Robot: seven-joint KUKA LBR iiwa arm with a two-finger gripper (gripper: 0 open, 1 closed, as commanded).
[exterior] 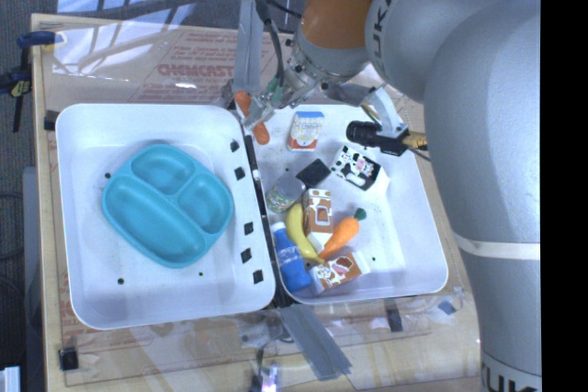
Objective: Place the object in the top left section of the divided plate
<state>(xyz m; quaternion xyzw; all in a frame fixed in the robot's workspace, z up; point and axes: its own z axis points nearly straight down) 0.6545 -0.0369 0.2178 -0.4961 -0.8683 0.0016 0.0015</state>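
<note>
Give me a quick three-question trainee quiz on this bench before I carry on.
1. True or false: the blue divided plate lies in the left bin.
2. Which lies beside the banana? A) the carrot B) a spoon C) a sponge
3. Fill in: the gripper hangs over the right bin's ____ left corner.

Key: 1 true; 2 A; 3 top.
</note>
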